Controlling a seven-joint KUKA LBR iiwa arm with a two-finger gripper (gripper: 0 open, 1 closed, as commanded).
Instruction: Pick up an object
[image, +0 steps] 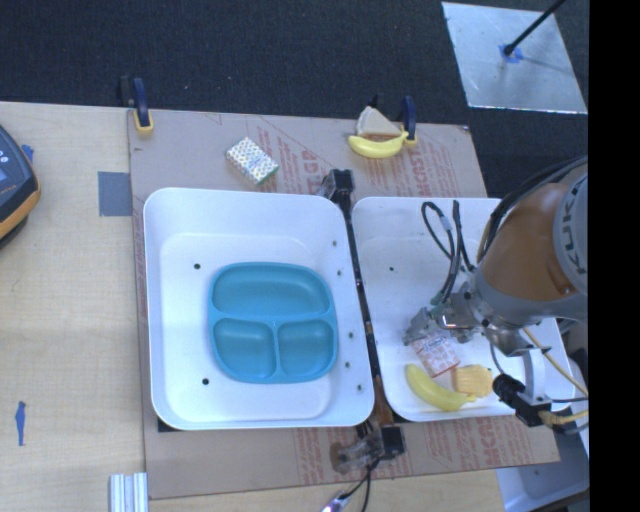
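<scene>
Pincer (432, 328): low in right bin (400, 230), over packet (437, 352); grip state cannot tell.
Packet: touching banana (436, 391) at its 12 o'clock, near the bin's front wall.
Tray (272, 322): left bin (170, 300), untouched.

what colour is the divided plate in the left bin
Light blue all over: the three-compartment plastic plate shows best in the camera view.
</scene>
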